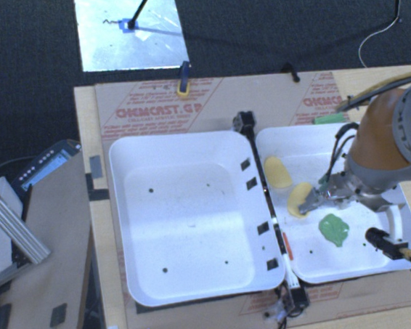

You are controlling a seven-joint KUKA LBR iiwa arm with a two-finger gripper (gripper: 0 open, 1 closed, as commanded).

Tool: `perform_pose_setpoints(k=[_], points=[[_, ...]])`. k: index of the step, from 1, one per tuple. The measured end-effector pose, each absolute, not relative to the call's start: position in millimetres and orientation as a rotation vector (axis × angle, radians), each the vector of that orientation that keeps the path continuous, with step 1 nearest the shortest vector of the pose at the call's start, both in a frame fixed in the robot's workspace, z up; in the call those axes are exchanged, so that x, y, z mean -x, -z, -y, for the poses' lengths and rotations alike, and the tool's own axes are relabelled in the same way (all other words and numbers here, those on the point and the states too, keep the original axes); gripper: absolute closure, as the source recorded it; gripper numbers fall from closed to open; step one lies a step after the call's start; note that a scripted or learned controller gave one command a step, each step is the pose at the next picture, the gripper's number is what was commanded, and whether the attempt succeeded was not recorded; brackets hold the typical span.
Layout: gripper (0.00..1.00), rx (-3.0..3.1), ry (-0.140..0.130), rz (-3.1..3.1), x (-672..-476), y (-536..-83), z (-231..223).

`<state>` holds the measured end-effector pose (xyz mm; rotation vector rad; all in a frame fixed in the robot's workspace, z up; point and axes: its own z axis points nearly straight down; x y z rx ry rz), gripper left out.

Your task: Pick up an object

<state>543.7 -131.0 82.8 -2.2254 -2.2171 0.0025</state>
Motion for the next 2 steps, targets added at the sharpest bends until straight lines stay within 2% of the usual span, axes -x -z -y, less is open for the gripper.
perform_pose_setpoints(k=[1, 2], points=[[0.0, 2.227, -0.003, 2.214, -483.4, -84, 196], [0.0, 2.213, 0.003, 2.232, -505.7, -84, 135]])
